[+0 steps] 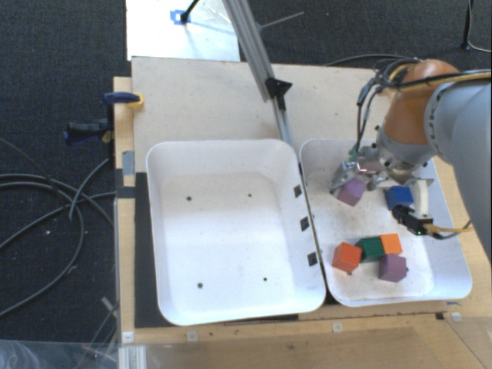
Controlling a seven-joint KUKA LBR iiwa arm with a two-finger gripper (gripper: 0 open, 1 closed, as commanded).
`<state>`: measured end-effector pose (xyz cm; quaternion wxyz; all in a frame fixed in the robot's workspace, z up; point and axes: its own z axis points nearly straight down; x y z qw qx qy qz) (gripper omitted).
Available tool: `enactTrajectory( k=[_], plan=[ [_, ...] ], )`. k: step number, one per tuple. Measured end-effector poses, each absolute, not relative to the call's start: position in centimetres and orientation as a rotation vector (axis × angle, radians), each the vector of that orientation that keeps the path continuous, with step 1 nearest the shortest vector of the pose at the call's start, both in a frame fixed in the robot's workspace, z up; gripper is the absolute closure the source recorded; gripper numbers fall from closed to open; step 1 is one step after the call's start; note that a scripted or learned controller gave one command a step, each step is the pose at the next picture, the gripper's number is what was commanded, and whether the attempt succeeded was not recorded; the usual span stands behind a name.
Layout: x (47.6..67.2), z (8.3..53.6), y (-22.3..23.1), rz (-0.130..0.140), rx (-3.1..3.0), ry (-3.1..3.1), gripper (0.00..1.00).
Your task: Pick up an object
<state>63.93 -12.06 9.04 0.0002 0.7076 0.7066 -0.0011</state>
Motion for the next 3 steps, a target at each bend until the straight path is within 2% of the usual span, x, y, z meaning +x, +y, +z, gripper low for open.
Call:
enactTrajectory(
  k=[1, 2, 3],
  plan=[
    [61.8, 9.1, -8.1, -0.004, 2.214, 2.225, 0.0],
    [61.9, 10.2, -8.3, 0.0, 2.214, 2.222, 1.0],
    [59.3, 19.5, 0.6, 0.013, 2.205, 2.234, 1.0]
  ],
)
